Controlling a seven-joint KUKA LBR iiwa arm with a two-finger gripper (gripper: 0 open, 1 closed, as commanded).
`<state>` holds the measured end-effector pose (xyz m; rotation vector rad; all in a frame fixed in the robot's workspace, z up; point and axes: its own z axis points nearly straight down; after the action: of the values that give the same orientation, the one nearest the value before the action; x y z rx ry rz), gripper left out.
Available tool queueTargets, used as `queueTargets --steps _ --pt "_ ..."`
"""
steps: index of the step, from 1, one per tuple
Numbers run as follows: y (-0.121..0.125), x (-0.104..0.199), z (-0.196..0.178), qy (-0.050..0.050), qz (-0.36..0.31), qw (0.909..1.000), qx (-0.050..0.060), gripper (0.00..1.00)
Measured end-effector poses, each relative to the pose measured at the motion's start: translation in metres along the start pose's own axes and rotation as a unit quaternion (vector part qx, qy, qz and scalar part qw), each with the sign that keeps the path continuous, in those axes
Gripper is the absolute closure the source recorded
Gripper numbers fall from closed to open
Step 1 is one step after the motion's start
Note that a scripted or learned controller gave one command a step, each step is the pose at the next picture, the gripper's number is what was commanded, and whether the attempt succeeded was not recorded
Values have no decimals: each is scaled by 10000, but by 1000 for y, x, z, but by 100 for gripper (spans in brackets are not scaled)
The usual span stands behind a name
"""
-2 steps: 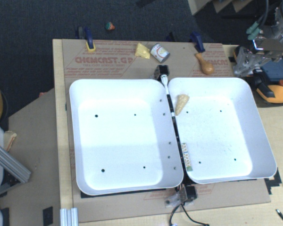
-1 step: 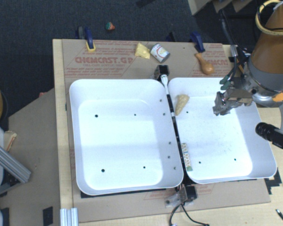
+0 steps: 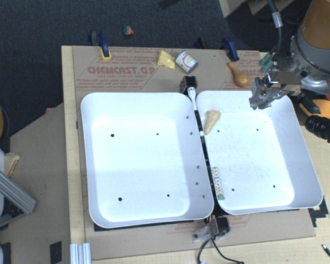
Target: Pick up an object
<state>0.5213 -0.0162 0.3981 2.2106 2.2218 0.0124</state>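
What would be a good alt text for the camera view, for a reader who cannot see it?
A grey robot arm's gripper hovers over the far edge of the right white bin, which holds a pale cone-shaped object near its left wall. The left white bin sits beside it; small items lie on the board behind.

Legible text: red print "CHEMCAST G P" on the brown board point(image 3: 126, 69) under the bins, read just above the far rim of the left bin point(image 3: 88, 147). Fainter red lettering runs along the board's far edge above that line and repeats right of it; too faint to read. A narrow label strip point(image 3: 217, 182) lies beside the left bin's right rim, near end; its print is too small to read.
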Motion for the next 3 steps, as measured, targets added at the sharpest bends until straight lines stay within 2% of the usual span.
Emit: queueTargets --steps 1,2,3 --pt "13 37 -147 7 -5 10000 -51 100" --pt "7 201 -136 20 -67 10000 47 100" --pt "-36 101 -139 -7 70 10000 61 100"
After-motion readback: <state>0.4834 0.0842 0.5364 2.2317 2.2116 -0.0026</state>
